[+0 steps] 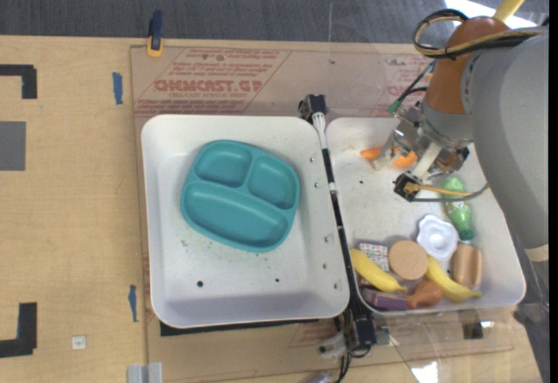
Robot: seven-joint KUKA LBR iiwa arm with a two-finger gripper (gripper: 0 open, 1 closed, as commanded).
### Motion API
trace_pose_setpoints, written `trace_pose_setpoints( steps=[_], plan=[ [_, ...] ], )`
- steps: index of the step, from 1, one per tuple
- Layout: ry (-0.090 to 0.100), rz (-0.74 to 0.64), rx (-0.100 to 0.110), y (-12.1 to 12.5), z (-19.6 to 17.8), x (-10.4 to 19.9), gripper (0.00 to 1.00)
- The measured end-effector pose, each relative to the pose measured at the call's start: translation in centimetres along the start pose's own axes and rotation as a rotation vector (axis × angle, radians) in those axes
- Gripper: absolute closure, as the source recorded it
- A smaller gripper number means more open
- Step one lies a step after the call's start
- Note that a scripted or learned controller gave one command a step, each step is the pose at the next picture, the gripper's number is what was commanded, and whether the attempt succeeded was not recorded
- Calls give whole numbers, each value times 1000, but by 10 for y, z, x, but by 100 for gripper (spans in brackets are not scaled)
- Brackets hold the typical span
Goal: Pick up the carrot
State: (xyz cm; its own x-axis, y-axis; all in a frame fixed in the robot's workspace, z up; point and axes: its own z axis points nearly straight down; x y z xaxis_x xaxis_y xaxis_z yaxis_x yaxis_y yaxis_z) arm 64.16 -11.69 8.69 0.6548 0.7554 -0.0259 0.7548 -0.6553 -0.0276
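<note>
While the carrot (384,155) lies at the far left of the right bin (510,237), the gripper (410,154) sits just over it, its grip impossible to judge.

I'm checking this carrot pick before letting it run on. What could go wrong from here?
1. The claw sits right over the carrot, with orange showing either side, so it may catch just an end and slip.
2. The carrot lies near the right bin's far wall, so the claw could scrape it.

Teal divided plate (241,194) in my left bin (166,224); bananas (377,269), wooden disc (407,260), white cup (436,235) in right bin (349,189).
</note>
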Motion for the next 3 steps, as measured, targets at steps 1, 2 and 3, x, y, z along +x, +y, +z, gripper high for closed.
trace_pose_setpoints(
  steps=[1,2,3],
  plan=[
    [8,-2,-21,3,-14,2,100],
    [33,148,-30,-87,0,-50,100],
    [36,146,-32,-87,1,-48,0]
  ],
)
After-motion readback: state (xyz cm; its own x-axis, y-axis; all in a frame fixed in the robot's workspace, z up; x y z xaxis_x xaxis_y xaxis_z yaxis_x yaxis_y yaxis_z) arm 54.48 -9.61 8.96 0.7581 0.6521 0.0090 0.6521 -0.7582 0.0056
